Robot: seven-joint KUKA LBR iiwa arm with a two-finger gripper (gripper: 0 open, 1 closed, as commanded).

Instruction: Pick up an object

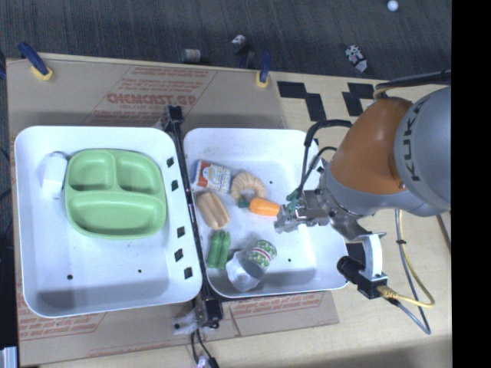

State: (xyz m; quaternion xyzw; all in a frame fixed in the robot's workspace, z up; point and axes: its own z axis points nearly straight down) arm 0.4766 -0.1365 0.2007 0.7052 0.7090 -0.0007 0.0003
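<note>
Arm (383, 159): looms over right bin (230, 138), reaching for toys.
Gripper (290, 217): beside carrot (265, 206); finger state impossible to tell.

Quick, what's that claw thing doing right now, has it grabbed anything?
Gripper: low in the right bin beside the carrot; whether it grips anything cannot be told.

Green divided plate (115, 192), left bin (31, 282)

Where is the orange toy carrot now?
The orange toy carrot lies in the right white bin, beside the beige croissant-shaped toy, just left of the gripper.
</note>
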